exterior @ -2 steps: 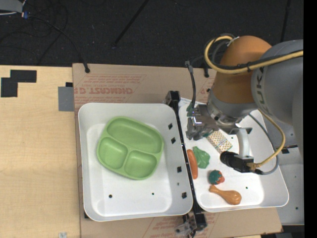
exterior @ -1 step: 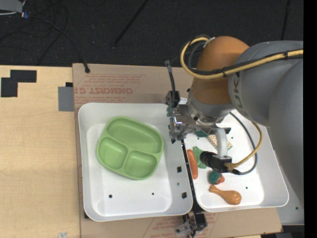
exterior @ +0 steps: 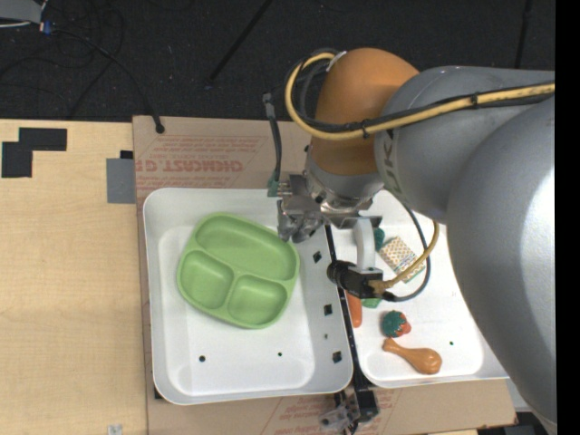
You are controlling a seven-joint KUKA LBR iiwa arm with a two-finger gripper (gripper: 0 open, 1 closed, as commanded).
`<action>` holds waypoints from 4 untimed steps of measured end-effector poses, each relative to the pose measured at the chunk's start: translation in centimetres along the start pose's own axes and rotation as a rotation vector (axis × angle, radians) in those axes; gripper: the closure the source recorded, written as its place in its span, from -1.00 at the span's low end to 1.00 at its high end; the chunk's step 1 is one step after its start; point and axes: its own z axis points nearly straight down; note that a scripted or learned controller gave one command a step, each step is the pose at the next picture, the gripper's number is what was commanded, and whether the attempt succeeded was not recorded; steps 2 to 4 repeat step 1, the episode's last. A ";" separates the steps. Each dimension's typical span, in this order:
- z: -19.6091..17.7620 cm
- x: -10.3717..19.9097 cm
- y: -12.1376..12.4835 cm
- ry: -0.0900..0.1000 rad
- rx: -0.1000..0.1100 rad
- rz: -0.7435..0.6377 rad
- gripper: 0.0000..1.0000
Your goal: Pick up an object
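Observation:
A light green divided plate (exterior: pixel 237 272) lies in the left bin (exterior: pixel 172 370). The right bin (exterior: pixel 458 356) holds a tan drumstick toy (exterior: pixel 414 355), a small green and red ball (exterior: pixel 394 323), an orange piece (exterior: pixel 355 314) and a patterned cracker-like block (exterior: pixel 397 255). My gripper (exterior: pixel 294 217) hangs below the orange-banded wrist, over the left bin's right side, right at the plate's upper right rim. I see nothing held in it. The arm hides the back of the right bin.
A black divider strip (exterior: pixel 337 320) runs between the two bins. A yellow and black cable (exterior: pixel 412 265) loops down from the wrist over the right bin. The bins rest on cardboard (exterior: pixel 204 152), with the wooden bench (exterior: pixel 63 279) to the left.

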 end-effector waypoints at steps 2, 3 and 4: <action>0.0 -0.2 -0.1 -0.002 0.002 0.002 -1.00; 0.0 -0.2 -0.1 -0.002 0.002 0.002 -1.00; 0.0 -0.2 -0.1 -0.002 0.002 0.002 -1.00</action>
